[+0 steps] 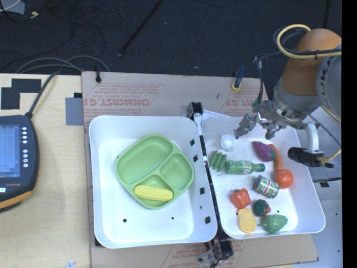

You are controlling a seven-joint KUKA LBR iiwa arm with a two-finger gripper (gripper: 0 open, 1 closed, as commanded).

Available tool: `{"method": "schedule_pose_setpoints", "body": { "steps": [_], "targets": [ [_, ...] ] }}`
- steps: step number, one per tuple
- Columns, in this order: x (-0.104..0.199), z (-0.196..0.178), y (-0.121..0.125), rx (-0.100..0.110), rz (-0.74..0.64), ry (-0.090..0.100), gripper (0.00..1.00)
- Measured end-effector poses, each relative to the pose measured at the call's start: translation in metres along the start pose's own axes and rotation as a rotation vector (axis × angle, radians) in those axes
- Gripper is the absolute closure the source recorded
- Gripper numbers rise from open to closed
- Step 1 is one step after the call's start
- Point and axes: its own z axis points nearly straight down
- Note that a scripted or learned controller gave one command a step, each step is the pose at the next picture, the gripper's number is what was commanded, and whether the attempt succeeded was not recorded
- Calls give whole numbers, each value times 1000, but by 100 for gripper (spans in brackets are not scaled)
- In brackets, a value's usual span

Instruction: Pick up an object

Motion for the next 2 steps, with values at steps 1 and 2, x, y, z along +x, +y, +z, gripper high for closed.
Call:
{"method": "schedule_pose_setpoints", "body": {
  "steps": [1,2],
  "targets": [
    [0,-10,0,1,-1,1,100],
    [59,-133,-19,-10,-5,0,100]
  ]
}}
